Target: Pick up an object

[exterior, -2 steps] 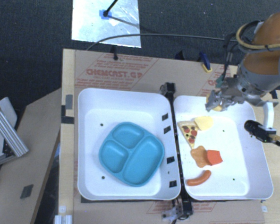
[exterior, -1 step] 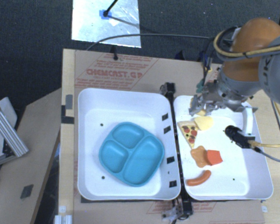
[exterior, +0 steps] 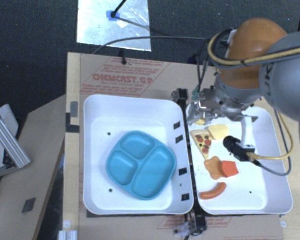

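Your gripper [exterior: 201, 111] hangs over the back left corner of the right bin [exterior: 272, 195], though you cannot tell how it is set; just in front lie a pizza slice [exterior: 203, 142] and cheese wedge [exterior: 217, 131]; a blue divided plate [exterior: 140, 163] fills the left bin [exterior: 95, 139].

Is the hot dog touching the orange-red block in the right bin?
Apart. The camera view shows a strip of bare white bin floor between the hot dog and the orange-red block above it.
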`<action>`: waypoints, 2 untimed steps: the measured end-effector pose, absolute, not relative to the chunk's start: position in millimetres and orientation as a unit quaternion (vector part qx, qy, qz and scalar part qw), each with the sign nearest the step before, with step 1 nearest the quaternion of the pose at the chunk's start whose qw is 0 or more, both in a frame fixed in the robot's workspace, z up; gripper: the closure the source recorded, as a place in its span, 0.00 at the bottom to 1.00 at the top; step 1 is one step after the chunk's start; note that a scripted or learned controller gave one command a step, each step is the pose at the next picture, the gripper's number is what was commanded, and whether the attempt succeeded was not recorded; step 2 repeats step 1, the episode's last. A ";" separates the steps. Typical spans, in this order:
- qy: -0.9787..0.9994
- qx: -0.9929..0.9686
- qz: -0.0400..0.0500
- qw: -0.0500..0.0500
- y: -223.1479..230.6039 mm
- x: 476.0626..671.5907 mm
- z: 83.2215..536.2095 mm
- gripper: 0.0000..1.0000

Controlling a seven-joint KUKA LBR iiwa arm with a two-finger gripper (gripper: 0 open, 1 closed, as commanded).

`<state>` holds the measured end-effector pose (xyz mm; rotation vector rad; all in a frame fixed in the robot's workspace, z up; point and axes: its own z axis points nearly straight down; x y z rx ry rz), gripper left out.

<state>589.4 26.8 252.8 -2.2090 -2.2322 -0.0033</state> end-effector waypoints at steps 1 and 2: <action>-0.711 -0.704 -0.001 0.001 78.2 582.0 235.8 1.00; -0.711 -0.704 -0.001 0.001 78.2 582.0 235.8 1.00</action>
